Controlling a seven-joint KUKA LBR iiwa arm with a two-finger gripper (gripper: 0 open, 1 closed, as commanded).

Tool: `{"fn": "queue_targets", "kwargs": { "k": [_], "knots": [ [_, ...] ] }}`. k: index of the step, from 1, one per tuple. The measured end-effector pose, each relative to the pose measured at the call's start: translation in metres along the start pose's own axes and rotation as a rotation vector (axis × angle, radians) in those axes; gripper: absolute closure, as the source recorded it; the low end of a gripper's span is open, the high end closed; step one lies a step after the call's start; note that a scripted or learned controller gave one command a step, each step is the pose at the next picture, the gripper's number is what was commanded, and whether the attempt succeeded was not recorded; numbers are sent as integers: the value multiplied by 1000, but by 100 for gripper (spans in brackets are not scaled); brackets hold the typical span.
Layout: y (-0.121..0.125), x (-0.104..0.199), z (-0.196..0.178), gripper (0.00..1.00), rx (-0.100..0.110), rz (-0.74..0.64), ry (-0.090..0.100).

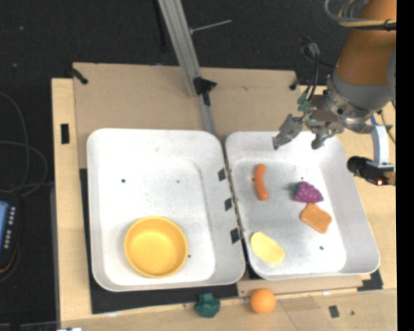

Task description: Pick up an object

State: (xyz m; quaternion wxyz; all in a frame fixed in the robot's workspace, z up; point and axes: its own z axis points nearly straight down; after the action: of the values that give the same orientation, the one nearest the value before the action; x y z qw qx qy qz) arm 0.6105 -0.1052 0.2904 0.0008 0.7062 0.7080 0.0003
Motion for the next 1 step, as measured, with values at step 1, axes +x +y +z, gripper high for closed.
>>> {"fn": "queue_targets", "kwargs": {
  "k": [1],
  "knots": [
    [0, 0, 0, 0, 0, 0, 0]
  ]
}}
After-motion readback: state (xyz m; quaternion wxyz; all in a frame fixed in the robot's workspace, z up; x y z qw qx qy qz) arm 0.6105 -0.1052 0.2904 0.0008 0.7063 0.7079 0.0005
